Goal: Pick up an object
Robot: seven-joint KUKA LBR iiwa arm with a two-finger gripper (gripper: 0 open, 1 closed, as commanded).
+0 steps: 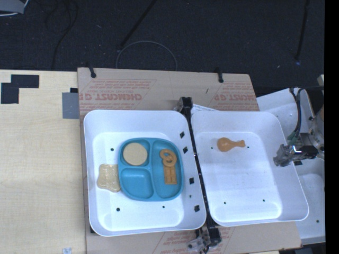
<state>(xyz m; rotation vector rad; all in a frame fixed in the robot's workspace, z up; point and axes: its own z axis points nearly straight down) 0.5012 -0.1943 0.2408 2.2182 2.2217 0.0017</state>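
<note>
While the end effector point(290, 155) is parked at the right bin's point(249, 218) 3 o'clock rim, finger state cannot be told. An orange drumstick-shaped toy point(230, 144) is seen at the bin's 11 o'clock, well apart from it, ungrasped.

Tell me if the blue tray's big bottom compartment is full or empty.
Empty: the blue plastic divided tray shows bare blue there; its two upper compartments hold food.

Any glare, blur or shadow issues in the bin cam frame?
Camera view: both white bins are bright and nearly washed out, with soft shadows along their walls; the blue tray and the orange piece read clearly; the hand at the right edge is small and blurry; the floor beyond the bench is dark.
</note>
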